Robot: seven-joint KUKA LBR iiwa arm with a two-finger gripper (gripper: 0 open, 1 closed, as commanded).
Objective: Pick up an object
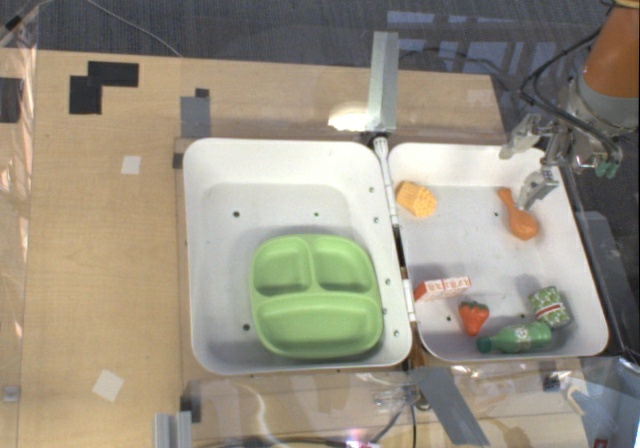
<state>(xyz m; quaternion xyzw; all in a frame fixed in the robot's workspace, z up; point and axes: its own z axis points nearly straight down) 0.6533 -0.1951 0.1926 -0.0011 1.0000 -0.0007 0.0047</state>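
Two white bins side by side; right bin (575, 236) holds task item. Orange drumstick-shaped toy (518, 216) lies near far right corner: fat rounded end toward near side, thin pale stem toward far-left. Long axis runs diagonal, stem up-left, bulb down-right. Gripper (541, 186) hovers just beside its right, over bin wall; fingers apart, nothing between them. Elsewhere in right bin: yellow corn piece (417, 200), red-white wrapper (443, 287), strawberry (474, 317), green bottle (516, 338), green can (549, 305). Left bin (215, 236) holds green divided plate (315, 296).
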